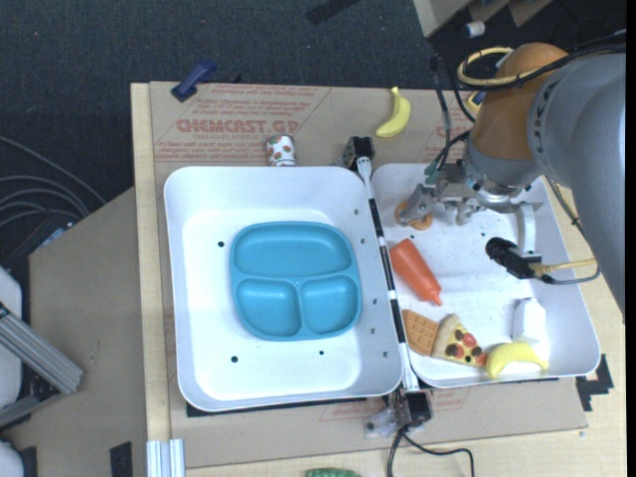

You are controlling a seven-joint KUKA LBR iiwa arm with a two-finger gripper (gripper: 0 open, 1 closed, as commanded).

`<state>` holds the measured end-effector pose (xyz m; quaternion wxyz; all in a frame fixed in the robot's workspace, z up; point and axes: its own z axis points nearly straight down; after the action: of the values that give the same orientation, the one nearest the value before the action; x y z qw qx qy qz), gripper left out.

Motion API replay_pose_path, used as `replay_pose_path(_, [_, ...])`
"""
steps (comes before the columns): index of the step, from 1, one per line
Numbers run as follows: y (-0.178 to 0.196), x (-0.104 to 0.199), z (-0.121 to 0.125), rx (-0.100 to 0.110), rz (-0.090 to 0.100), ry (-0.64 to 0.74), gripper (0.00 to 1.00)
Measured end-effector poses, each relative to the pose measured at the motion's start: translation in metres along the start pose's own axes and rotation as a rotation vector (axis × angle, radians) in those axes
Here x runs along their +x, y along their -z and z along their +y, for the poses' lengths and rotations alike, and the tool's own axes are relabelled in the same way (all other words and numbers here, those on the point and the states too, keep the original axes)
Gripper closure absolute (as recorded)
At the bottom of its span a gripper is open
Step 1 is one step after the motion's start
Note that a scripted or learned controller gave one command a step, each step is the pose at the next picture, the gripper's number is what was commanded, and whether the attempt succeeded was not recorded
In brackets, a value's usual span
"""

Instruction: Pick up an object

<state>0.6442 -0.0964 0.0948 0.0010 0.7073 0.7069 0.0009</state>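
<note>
Seemingly spread, the grey two-finger gripper (433, 205) hangs low at the right white bin's (571, 311) far-left corner over a small tan lump (415, 217) (blurry, perhaps a cookie), nothing visibly pinched.

The right bin (571, 311) was crowded: the arm (517, 117) filled its far end, a carrot (415, 271) lay by the left wall, and a pizza slice (445, 336) and banana (514, 359) lined the near edge. Bare floor stayed open mid-right. In the left bin (189, 266), a blue tray (294, 278) took the middle.
</note>
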Motion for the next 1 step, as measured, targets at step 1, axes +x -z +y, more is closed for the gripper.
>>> replay_pose_path(1, [0.0102, 0.0003, 0.0006, -0.002, 0.000, 0.000, 1.00])
